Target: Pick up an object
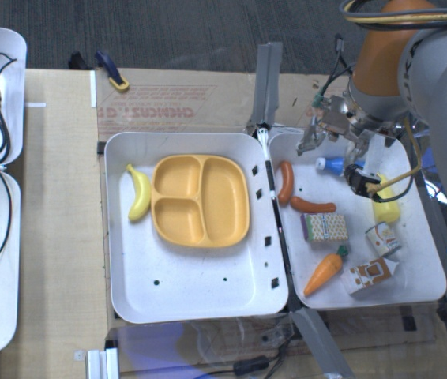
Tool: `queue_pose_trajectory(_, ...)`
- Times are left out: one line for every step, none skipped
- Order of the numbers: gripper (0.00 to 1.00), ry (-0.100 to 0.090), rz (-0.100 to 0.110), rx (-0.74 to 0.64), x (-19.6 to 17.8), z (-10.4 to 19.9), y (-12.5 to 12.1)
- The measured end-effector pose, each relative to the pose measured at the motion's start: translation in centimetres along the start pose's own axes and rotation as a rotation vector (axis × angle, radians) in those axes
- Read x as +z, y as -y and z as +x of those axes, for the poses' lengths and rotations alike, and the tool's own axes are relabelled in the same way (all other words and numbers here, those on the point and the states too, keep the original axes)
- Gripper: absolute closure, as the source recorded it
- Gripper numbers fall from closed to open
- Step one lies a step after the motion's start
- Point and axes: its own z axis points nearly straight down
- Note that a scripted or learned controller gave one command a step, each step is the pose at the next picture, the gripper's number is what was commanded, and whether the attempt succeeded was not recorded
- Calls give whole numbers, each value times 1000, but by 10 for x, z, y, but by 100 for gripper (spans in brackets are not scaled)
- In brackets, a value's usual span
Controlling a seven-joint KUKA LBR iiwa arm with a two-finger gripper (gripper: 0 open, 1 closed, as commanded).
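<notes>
Camera view: jaws over right bin far edge.

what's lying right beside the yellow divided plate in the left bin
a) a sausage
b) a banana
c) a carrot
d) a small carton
b: a banana lies along the left edge of the yellow divided plate in the left bin; the carrot sits in the right bin.

A yellow banana, an orange carrot and a yellow-orange divided plate are seen in white bins.
</notes>
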Motion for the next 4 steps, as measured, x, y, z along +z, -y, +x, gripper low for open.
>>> queue_pose_trajectory(0,0,-1,-131,0,10,-15)
queue_pose_trajectory(0,0,1,-23,71,-48,-33)
queue_pose_trajectory(0,3,30,-370,106,-57,-28)
queue_pose_trajectory(0,3,30,-370,106,-57,-28)
